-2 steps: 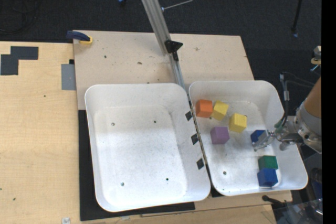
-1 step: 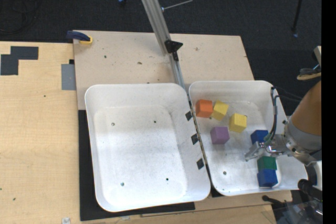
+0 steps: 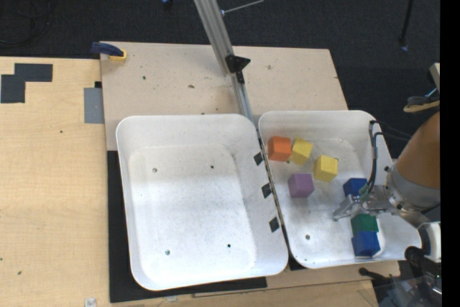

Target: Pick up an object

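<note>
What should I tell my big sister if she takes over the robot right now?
Gripper: low in the right white bin, among the blocks; whether it is open or shut cannot be told, and nothing is seen held.
Blocks, all in that bin: orange cube, two yellow cubes, purple cube, blue cube by the gripper, green cube, another blue cube near the front edge.
Done: no pick seen yet.
Left: grasp one block and lift it.
</note>
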You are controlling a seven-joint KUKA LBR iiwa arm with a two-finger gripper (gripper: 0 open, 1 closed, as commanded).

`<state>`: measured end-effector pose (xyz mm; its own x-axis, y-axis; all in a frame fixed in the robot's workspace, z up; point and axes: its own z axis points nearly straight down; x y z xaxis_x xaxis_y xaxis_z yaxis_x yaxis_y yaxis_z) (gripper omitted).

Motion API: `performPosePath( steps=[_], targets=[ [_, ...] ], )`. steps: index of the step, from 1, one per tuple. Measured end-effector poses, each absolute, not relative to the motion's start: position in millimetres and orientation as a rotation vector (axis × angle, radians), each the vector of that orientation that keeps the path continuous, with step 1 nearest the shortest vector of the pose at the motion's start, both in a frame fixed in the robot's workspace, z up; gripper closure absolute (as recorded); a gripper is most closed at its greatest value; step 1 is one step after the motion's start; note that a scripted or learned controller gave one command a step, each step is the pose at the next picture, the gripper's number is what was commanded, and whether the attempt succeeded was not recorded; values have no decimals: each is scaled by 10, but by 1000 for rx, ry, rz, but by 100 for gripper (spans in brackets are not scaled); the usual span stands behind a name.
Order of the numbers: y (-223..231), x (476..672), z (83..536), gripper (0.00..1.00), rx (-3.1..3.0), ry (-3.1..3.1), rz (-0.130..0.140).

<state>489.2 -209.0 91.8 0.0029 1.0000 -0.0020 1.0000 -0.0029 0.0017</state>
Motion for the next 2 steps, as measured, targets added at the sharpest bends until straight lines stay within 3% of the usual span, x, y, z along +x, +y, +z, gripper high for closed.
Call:
performPosePath(
  steps=[1, 2],
  targets=[
    [-2095, 4894, 1019, 100, 2229, 2210, 2],
    [-2075, 4987, 1603, 100, 2217, 2221, 3]
  ],
)
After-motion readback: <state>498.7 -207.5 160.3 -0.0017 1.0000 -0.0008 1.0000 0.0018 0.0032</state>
